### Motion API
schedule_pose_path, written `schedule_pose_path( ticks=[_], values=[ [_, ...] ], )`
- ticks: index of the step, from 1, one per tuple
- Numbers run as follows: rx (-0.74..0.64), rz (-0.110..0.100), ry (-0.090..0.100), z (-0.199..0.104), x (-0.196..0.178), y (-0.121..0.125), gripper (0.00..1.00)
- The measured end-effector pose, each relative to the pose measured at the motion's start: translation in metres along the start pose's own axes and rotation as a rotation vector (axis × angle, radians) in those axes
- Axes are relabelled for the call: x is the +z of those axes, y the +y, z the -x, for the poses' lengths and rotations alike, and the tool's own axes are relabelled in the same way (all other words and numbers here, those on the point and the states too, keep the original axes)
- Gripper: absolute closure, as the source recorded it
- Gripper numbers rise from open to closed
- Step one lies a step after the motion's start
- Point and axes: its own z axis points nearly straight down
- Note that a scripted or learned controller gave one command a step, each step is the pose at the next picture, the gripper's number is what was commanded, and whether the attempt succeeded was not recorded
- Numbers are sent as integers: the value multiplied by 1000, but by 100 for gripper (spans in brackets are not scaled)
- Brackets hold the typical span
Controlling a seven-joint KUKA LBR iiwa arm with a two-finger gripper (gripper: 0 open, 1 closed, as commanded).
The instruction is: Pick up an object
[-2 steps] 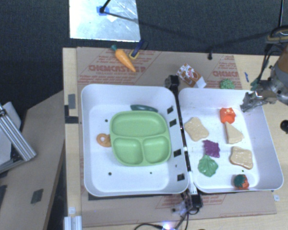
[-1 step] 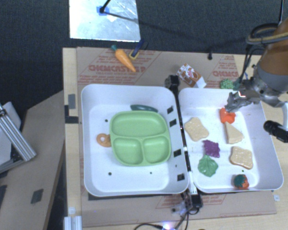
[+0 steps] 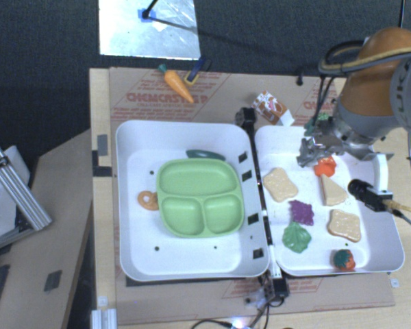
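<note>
The hand (image 3: 315, 153) hangs low in the right bin (image 3: 390, 252), right by a small orange toy (image 3: 325, 166).

The orange toy sits near the back of the right bin, touching or just beside the hand; whether the hand is wide or closed, or has hold of anything, is too blurry to tell. To do this step well, the hand should come straight down around the toy and squeeze gently, away from the pale wedge slice (image 3: 333, 191) just beside it. The arm (image 3: 380, 81) hides the bin's far corner.
</note>
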Motion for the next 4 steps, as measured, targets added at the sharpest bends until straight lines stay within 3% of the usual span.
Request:
schedule_pose_path(
  ticks=[2,3,4],
  values=[
    [-4,1,2,-119,-13,-13,100],
    [1,-1,0,-125,-9,-23,100],
    [5,-1,-1,-125,7,-15,100]
  ],
)
